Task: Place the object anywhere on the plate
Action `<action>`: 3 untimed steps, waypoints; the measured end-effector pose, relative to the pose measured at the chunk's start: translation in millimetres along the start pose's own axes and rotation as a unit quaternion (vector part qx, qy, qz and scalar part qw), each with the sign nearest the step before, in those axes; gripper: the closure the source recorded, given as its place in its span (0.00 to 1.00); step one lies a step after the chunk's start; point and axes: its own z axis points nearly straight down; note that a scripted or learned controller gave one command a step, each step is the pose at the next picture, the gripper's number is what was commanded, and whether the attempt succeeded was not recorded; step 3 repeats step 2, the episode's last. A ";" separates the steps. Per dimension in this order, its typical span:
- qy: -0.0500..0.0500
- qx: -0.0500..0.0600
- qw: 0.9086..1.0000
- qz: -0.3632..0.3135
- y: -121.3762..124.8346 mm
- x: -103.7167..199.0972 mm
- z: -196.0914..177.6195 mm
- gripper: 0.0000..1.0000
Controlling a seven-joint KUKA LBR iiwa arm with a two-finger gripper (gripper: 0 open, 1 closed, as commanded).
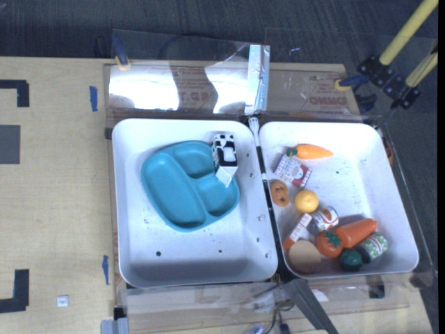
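A: Start with the big things.

B: A wooden bench [49,186] fills the left and centre of the frame. It carries two white bins: the left bin [139,256] and the right bin [396,186], touching along the middle. A clear plastic sheet [188,75] stands behind them at upper centre.

A: And the gripper?

B: I cannot tell how far open it is, or whether it has hold of anything.

A: The plate?

B: One blue plate [182,190] with compartments, in the upper middle of the left bin.

A: The object?

B: One black-and-white carton [224,156] lies at the plate's upper right edge, overlapping its rim, close to the wall between the bins. Nothing lies over it.

A: What else is around?

B: The right bin holds a pile of toy food, roughly ten pieces. There are two carrots: a large carrot [356,231] at lower right and a small carrot [311,151] near the top. There is also one beige lump [304,256], one red-and-white packet [293,170], one yellow ball [306,201] and one green piece [350,259]. They are crowded together and mostly touching.
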 end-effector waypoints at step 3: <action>0.000 0.000 1.000 -0.022 5.5 46.3 0.3 1.00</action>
